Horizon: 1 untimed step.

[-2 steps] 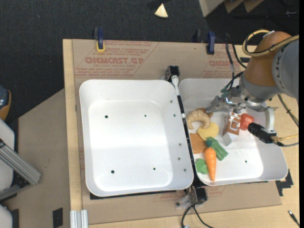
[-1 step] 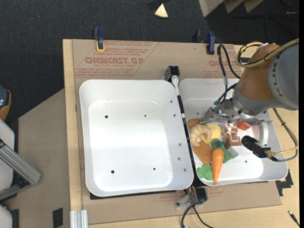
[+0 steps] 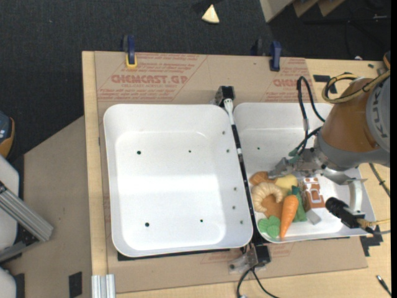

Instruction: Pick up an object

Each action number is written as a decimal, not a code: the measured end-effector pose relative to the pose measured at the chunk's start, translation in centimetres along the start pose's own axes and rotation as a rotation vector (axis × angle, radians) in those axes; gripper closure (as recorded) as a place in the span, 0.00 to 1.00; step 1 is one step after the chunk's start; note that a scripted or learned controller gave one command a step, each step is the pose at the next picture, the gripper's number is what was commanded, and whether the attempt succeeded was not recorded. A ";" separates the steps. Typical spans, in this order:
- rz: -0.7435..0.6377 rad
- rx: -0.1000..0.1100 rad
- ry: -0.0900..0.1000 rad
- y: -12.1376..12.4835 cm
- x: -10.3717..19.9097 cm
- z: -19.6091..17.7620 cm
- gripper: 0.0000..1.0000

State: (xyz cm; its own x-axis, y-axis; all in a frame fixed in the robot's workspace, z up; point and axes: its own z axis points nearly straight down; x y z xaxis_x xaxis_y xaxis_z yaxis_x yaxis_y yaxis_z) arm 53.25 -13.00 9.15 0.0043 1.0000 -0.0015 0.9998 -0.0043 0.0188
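Reaching in from the right, the grey arm (image 3: 347, 129) with its orange band bends down over the right bin (image 3: 273, 113). The hand (image 3: 290, 164) hangs low inside this bin, just above the far edge of a little pile of toys. From this view nobody could tell if the hand is apart or together, and nothing can be seen caught in it.

The pile sits in the near part of the right bin, close to the wall it shares with the left bin (image 3: 167, 166). An orange carrot (image 3: 288, 211) lies on a slant, with its thin tip pointing to the near rim. Its tip rests on a flat green piece (image 3: 268, 227) in the near corner. A curled tan toy (image 3: 267, 194) lies just beside the carrot, on the side nearer the left bin. A small yellow toy (image 3: 285, 182) sits right under the hand, touching the tan toy. A red and white box (image 3: 312, 191) lies on the other side of the carrot, below the arm's wrist.

The left bin has a few small dark dots on its white floor. Both bins sit on a brown worktop (image 3: 180, 73) with red letters printed on it. Two blue clamps (image 3: 130, 47) grip its far edge.
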 end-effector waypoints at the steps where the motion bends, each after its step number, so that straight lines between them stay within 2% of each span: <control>1: 0.002 0.015 -0.004 -3.8 -5.8 -4.0 0.00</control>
State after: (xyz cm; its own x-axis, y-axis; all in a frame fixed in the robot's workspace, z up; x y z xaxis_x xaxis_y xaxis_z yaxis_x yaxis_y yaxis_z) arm 49.30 -18.81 13.13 0.0066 1.0000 -0.0052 1.0000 -0.0066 0.0037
